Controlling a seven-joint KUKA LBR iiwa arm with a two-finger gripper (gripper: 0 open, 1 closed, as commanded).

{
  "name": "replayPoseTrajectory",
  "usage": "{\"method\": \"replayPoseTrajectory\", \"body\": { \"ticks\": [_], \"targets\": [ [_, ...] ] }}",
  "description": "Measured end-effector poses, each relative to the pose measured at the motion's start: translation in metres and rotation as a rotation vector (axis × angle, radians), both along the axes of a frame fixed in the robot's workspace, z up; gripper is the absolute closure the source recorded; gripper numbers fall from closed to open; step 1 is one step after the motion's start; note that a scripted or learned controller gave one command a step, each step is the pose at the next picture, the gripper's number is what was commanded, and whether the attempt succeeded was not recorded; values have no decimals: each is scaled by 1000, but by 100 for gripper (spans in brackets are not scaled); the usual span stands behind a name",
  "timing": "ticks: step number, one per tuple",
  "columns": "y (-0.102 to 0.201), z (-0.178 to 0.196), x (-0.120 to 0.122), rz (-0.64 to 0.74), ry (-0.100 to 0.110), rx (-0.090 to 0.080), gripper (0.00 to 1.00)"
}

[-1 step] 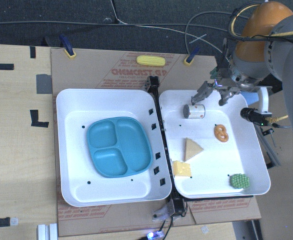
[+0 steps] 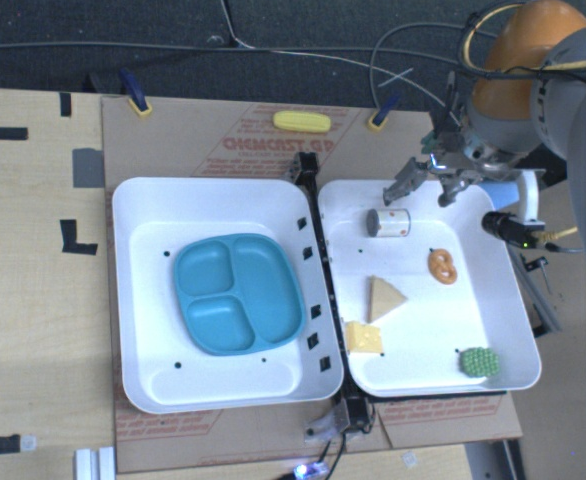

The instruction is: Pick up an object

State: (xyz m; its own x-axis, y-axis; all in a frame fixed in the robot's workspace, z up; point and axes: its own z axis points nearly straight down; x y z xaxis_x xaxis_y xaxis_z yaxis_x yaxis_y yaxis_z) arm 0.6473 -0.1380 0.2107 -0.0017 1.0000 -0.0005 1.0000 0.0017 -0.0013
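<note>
Near right: green knobbly ball (image 2: 479, 361) in right bin (image 2: 425, 380) corner, yellow block (image 2: 364, 338) at near-left wall.
Mid: tan wedge (image 2: 384, 297), orange pretzel-shaped piece (image 2: 442, 265), well apart.
Far: small cylinder (image 2: 389, 222) lying on side, just below hand (image 2: 429, 182); hand spread wide, grasping nothing, hovering over far bin edge.
Judged best: pick cylinder as closest target, straddle across its round body, descend straight, clear of bin wall.
Left bin (image 2: 141, 218): blue divided plate (image 2: 238, 293).
Cardboard-covered counter (image 2: 193, 133); yellow banana-like piece (image 2: 301, 121) at far edge; dark backdrop with cables beyond.
</note>
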Motion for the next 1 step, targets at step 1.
{"method": "replayPoseTrajectory", "body": {
  "ticks": [1],
  "targets": [
    [10,-49,-1,0,3,0,0]
  ]
}}
